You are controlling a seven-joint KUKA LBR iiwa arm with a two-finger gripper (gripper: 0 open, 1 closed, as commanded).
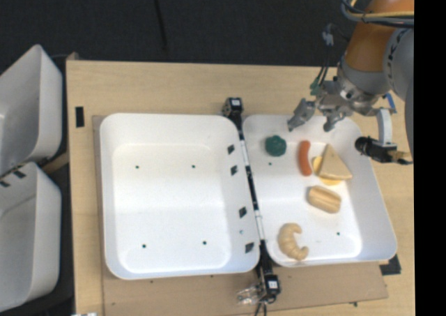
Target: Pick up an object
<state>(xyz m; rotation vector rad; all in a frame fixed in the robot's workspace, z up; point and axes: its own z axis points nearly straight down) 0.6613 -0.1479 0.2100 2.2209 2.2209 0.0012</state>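
The right bin (362,238) holds several food toys: a green round piece (275,145), a red sausage (304,158), a yellow wedge (334,166), a tan bread roll (324,199) and a pale croissant (293,241). My gripper (313,118) hangs over the bin's far edge, above and behind the sausage and the green piece. Its two fingers (300,114) stand apart, open, with nothing between them.
The left bin (111,189) lies beside the right one, joined by a black-clipped divider (247,182). White rounded objects (28,105) sit off the bench at the far left. The wooden bench top (174,84) borders both bins.
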